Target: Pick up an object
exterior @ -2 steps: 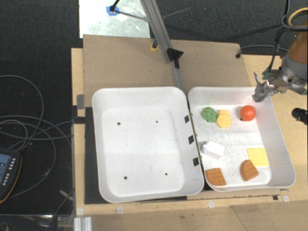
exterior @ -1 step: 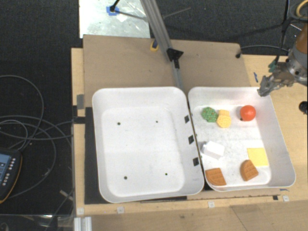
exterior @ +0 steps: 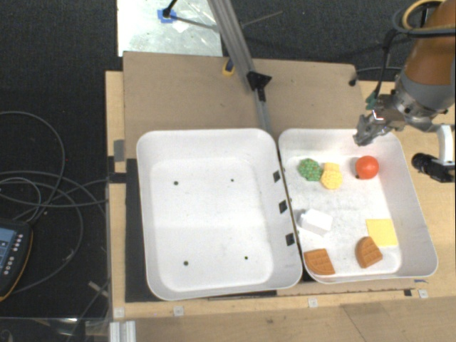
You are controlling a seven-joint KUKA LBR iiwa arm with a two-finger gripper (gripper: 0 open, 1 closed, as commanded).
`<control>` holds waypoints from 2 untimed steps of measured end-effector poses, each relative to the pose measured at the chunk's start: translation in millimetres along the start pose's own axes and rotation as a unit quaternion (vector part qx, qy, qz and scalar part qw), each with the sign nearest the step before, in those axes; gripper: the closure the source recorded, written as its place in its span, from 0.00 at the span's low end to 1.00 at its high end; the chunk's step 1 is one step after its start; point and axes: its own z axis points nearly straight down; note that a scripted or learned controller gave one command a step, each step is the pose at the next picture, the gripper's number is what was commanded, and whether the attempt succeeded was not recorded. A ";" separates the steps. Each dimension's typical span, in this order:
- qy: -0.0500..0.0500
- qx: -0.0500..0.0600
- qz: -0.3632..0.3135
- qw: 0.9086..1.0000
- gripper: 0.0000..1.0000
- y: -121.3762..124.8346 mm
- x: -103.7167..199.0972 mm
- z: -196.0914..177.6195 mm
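Note:
The right bin (exterior: 410,191) holds several small objects: a red ball (exterior: 367,167), a green lumpy piece (exterior: 309,169), a yellow round piece (exterior: 331,177), a white block (exterior: 315,221), a yellow square (exterior: 382,231) and two brown pieces (exterior: 319,261) (exterior: 368,251). My gripper (exterior: 365,133) hangs over the bin's far edge, just above and behind the red ball. Nothing shows between its fingers.
The left bin (exterior: 153,191) lies beside the right one, with black clips (exterior: 283,206) along the shared edge. A grey pole (exterior: 235,38) slants over the cardboard behind the bins. Cables and a pendant (exterior: 11,251) lie on the floor at left.

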 end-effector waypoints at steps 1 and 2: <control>0.000 0.000 0.000 1.000 1.00 -5.3 53.2 10.7; 0.000 0.000 -0.001 1.000 1.00 -12.5 114.5 1.7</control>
